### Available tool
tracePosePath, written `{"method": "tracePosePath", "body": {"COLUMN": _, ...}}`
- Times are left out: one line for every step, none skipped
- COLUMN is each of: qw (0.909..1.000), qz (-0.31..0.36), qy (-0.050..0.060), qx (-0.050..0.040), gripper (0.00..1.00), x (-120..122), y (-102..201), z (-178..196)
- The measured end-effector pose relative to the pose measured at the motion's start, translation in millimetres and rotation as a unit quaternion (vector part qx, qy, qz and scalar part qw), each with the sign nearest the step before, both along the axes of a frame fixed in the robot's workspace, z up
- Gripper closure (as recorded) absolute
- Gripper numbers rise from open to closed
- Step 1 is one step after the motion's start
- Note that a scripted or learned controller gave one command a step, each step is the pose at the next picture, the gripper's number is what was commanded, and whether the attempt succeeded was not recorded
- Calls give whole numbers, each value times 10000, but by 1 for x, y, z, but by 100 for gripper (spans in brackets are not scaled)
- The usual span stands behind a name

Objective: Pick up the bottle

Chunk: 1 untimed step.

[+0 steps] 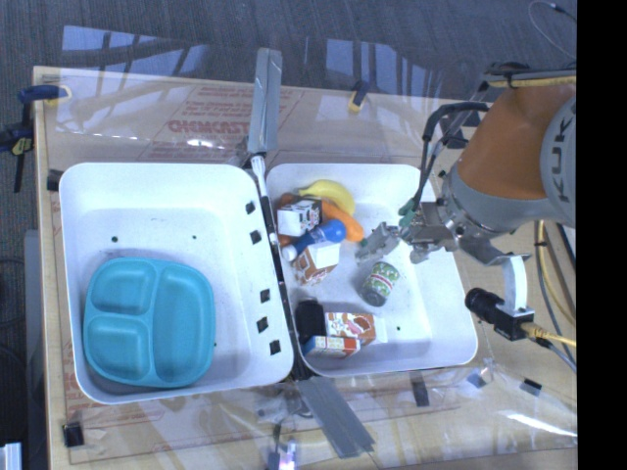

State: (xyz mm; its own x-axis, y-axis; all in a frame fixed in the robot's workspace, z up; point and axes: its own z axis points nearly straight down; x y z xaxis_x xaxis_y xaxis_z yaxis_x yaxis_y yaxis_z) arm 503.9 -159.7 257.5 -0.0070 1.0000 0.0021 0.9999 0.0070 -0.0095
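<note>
Our grey and orange arm (509, 155) reaches over the right bin (431, 346), while the left bin (147, 199) holds a teal divided tray (149, 321). The bottle (380, 280) lies in the right bin's middle, just below our gripper (392, 238), whose jaws look apart and grasp nothing. It seems small, light, rigid and likely slick, so we would grip across its round body.
</note>
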Motion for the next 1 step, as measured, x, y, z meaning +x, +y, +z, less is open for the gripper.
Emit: {"method": "tracePosePath", "body": {"qw": 9940, "qz": -1094, "qy": 15, "qx": -14, "gripper": 0, "x": 12, "y": 84, "z": -69}}
